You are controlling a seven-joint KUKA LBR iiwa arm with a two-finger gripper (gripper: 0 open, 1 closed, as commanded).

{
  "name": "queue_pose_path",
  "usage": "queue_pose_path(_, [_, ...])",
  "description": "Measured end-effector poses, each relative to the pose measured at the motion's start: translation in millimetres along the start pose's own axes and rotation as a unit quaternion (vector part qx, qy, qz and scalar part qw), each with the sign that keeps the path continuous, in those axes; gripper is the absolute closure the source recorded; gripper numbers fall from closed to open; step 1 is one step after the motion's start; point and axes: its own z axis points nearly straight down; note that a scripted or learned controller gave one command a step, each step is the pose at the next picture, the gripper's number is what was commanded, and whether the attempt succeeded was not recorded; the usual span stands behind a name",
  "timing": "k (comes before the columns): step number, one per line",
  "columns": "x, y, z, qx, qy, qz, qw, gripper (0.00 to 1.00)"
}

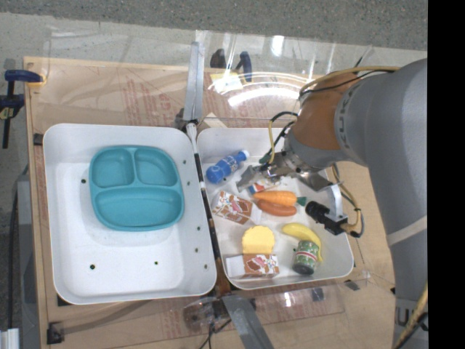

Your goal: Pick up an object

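The gripper (pixel 267 174) hangs low in the right white bin (pixel 336 266), just above the orange plastic carrot (pixel 277 202); whether it is apart or together I cannot tell. Left of it lies a blue plastic bottle (pixel 225 166). Nearer sit a yellow banana (pixel 302 233) and green can (pixel 306 257). The left white bin (pixel 65 267) holds a teal divided plate (pixel 136 187).

The gripper (pixel 260 174) hangs low in the right bin (pixel 336 267), just above a toy carrot (pixel 277 202) and near a blue bottle (pixel 225 166). Around them lie a small carton (pixel 233 207), a yellow block (pixel 258 239), a banana (pixel 301 232) and a green can (pixel 306 257). The left bin (pixel 65 260) holds a teal divided plate (pixel 136 187).
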Motion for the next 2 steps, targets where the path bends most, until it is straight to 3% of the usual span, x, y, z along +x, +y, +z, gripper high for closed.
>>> queue_pose_path(1, [-19, -32, 0, -0.001, -0.001, 0.007, 1.0000, 0.00])
queue_pose_path(2, [-32, -51, 0, -0.002, 0.000, -0.089, 0.9960, 0.00])
